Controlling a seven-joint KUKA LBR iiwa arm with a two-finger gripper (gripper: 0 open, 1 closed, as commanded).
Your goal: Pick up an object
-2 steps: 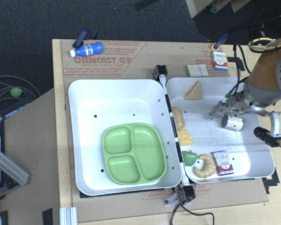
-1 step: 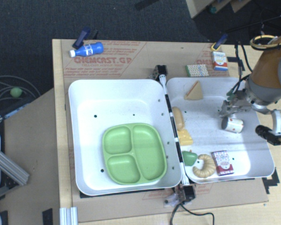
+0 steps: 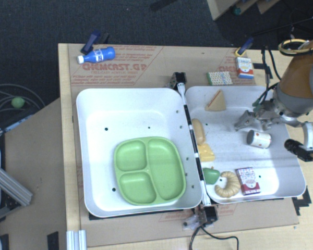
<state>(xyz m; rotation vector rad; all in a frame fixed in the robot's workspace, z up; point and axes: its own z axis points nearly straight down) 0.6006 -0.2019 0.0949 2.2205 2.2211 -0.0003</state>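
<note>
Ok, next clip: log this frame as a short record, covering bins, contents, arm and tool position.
left bin: holds a green divided plate
right bin: holds a tan wedge, a white cylinder, a yellow block, a green piece, a curled pastry and a small red-and-white packet
arm: reaching in over the right bin
tool: just above the white cylinder
grasp: nothing seen held

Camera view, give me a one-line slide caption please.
KUKA arm's pincer poised over the right bin beside a small white cylinder, while a green divided plate sits in the left bin.
</note>
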